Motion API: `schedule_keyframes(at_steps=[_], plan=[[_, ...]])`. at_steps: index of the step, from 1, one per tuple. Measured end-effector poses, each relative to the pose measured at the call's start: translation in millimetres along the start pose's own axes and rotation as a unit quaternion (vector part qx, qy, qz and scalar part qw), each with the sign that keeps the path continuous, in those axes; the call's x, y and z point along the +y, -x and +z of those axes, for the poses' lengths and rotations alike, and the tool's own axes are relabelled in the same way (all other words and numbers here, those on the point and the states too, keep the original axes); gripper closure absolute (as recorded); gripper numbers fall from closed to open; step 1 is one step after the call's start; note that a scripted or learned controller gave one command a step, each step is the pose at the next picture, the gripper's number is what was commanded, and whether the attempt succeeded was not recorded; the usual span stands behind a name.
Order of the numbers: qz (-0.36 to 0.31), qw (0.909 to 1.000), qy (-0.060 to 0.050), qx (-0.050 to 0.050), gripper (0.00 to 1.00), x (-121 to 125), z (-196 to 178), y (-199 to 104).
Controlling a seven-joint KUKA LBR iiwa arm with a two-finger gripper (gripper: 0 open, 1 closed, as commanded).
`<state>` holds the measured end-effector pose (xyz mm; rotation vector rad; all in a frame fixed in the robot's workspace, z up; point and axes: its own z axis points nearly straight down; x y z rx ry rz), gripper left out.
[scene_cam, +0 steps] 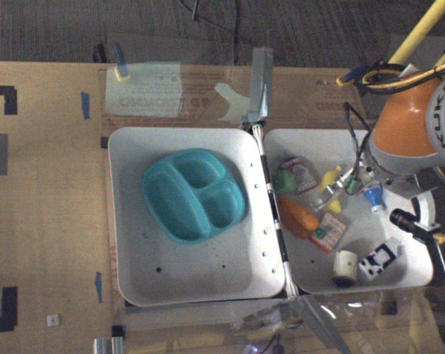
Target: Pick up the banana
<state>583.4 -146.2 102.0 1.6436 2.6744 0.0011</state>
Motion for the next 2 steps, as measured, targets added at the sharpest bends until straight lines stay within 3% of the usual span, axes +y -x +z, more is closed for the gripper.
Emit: schedule_keyframes(at_steps=[1, 2], plan=[[0.003, 1.0, 0.003, -0.002, 1.0, -1, -12, 4], [-0.008, 1.0, 0.001, -0.001, 1.0, 53, -100, 5]])
